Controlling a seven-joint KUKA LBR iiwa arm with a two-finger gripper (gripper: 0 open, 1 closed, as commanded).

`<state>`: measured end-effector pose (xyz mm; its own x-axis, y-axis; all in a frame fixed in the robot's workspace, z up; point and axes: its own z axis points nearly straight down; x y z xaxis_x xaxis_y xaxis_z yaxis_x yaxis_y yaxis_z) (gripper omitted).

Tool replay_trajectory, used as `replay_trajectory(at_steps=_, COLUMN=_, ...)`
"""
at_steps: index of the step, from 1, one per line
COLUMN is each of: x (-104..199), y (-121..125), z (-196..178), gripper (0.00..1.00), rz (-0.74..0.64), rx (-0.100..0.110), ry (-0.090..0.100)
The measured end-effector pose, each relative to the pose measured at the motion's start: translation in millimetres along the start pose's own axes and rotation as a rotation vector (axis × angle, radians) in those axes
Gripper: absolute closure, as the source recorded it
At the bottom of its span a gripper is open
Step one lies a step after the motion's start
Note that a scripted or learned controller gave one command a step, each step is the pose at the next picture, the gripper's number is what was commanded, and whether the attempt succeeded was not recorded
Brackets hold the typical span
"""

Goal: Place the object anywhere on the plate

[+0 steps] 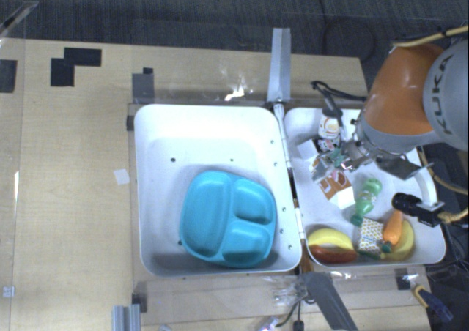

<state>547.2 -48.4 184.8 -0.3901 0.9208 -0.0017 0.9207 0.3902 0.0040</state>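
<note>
Your bench (pixel 66 198) carries two white bins side by side: the left bin (pixel 154 176) holds the blue plate (pixel 229 218), a three-compartment dish lying toward the bin's near side, and the right bin (pixel 432 249) holds the clutter. The arm (pixel 410 95) hangs over the right bin's far half, its orange band big in view, and the claw (pixel 338 155) sits low among the small items there — you cannot tell how its opening stands, since the wrist covers it, and nothing shows as held. No single object is picked out yet, so judge the candidates. The banana (pixel 328 236) lies at the near edge with its long axis running left to right; it should be light and soft, best taken across the middle. The green bottle (pixel 364 200) lies tilted, its long axis running from far right to near left; likely slick, rigid plastic, so take it across the body, not the cap. The carrot (pixel 393 228), probably a stiff toy, points roughly away from the near wall — grip across its thick part. The small brown packet (pixel 335 184) just beside the claw lies flat and looks thin, hard to pinch from above.
</note>
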Motion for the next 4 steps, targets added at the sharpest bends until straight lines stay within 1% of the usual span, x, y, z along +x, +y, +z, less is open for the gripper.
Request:
replay_trajectory(at_steps=1, x=62.0, y=40.0, z=-0.4, gripper=1.0, rz=-0.262, rx=-0.002, ry=0.0)
replay_trajectory(at_steps=2, x=72.5, y=-3.4, z=-0.3, gripper=1.0, rz=-0.318, rx=-0.001, ry=0.0)
replay_trajectory(at_steps=3, x=148.5, y=-1.5, z=0.2, gripper=1.0, rz=-0.512, rx=0.0, ry=0.002)
replay_trajectory(at_steps=4, x=125.1, y=-9.6, z=-73.2, gripper=1.0, rz=-0.667, rx=-0.006, ry=-0.003)
